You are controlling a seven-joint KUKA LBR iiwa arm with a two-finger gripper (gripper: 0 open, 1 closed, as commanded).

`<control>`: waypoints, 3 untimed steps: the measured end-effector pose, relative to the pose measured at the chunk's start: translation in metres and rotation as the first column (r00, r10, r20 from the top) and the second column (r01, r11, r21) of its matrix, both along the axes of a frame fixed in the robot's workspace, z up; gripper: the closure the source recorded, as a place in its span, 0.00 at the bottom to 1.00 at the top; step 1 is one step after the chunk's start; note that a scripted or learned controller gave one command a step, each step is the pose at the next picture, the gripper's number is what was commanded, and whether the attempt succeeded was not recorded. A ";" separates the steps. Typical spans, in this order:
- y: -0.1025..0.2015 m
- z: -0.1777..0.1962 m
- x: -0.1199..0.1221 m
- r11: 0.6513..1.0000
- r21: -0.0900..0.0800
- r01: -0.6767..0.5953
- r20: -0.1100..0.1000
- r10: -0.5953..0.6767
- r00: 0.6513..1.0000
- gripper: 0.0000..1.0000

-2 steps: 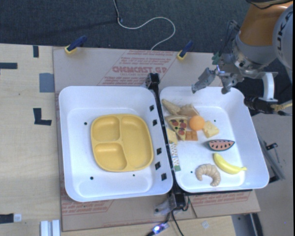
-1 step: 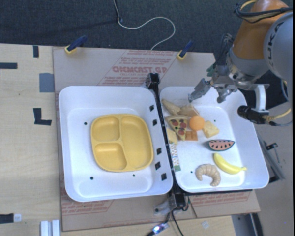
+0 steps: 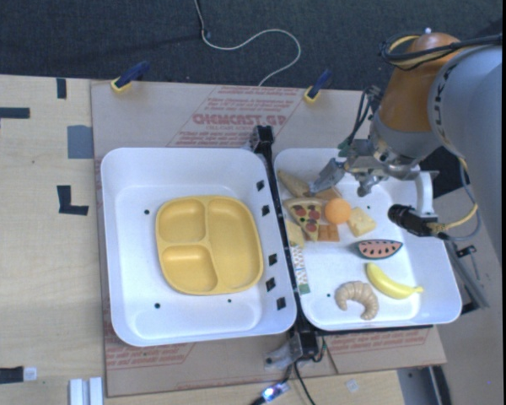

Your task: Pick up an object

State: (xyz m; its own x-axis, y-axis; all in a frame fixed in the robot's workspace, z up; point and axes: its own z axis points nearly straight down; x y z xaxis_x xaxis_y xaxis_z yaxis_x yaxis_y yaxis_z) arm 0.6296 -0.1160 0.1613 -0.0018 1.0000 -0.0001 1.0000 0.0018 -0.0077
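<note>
Now, step: reaching down to pick a toy.
Pincer (image 3: 347,178): open, holding nothing, over the right bin's (image 3: 430,310) far side.
Orange ball (image 3: 338,212): just near it.
Next: drop lower, then squeeze.

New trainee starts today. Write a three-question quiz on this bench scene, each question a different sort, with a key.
1. True or false: the yellow plastic divided plate lies in the right white bin.
2. Which toy lies nearest the bench's front edge? A) beige croissant B) orange ball C) watermelon slice
3. Fill in: the yellow banana lies directly right of the ____.

Key: 1 false; 2 A; 3 croissant.
</note>
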 end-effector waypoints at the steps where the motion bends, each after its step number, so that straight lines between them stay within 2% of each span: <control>1: 0.009 -0.052 0.005 1.000 0.000 0.000 0.001 0.000 1.000 0.00; 2: 0.010 -0.075 0.006 1.000 0.000 0.001 0.011 -0.001 1.000 0.00; 3: 0.010 -0.060 0.010 1.000 -0.001 -0.001 0.022 0.001 1.000 1.00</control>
